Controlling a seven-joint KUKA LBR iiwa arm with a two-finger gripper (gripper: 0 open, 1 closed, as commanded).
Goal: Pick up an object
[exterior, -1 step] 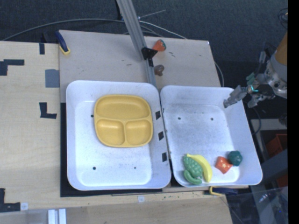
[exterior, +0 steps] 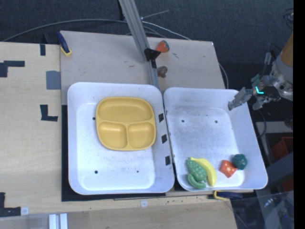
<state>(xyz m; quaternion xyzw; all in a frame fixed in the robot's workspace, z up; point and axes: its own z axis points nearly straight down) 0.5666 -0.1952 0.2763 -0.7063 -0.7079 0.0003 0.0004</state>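
Observation:
Several toys lie in the near corner of the right bin (exterior: 209, 104): a yellow banana (exterior: 208, 169), a green bumpy vegetable (exterior: 195, 172) against it, a red piece (exterior: 227, 168) and a dark green ball (exterior: 239, 161). My gripper (exterior: 248, 102) hangs over the bin's far right rim, well above and away from the toys. Its fingers stand open with nothing between them. One dark finger (exterior: 236, 102) points toward the bin's inside.
A yellow divided plate (exterior: 126, 123) lies in the left bin (exterior: 78, 142). A grey pole (exterior: 135, 23) slants over the back board, with a small orange piece (exterior: 163, 46) and a brown piece (exterior: 162, 71) near its foot. A blue and yellow clamp (exterior: 64, 44) sits far left.

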